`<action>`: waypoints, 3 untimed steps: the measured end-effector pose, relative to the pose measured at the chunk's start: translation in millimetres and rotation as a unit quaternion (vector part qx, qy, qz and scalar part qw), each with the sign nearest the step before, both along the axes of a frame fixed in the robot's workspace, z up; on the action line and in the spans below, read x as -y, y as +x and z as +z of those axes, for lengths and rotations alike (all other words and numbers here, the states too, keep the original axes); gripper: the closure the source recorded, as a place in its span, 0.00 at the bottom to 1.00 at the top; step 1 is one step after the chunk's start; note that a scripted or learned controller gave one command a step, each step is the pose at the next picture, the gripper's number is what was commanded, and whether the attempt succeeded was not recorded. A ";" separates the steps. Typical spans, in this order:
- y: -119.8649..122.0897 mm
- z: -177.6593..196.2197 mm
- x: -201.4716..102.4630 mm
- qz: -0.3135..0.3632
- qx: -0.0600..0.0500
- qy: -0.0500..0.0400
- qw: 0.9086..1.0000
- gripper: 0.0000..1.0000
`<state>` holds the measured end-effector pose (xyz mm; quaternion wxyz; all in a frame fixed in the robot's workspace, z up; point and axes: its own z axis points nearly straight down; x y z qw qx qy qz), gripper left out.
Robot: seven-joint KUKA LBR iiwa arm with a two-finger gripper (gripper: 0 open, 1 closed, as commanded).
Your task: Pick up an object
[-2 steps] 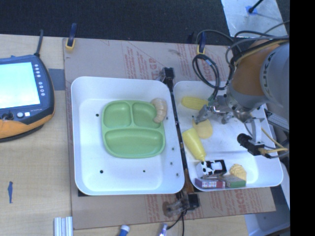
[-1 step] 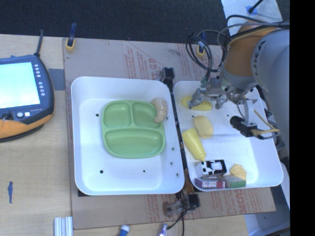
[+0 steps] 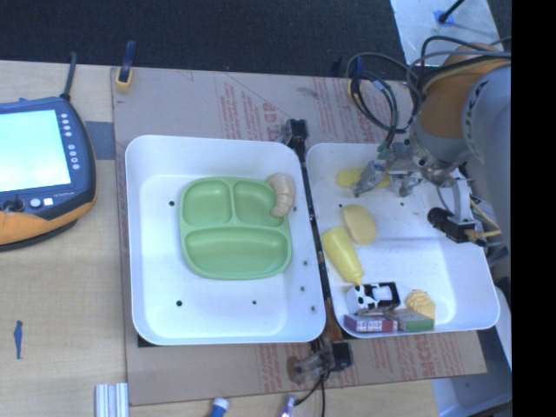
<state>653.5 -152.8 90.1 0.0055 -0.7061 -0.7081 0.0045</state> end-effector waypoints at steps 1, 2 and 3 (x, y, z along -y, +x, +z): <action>-41.3 1.5 -57.9 0.002 0.005 -0.001 1.000 0.00; -13.2 2.1 -30.6 -0.001 0.006 -0.001 1.000 0.00; -8.8 2.1 -38.0 0.000 0.007 -0.001 1.000 0.00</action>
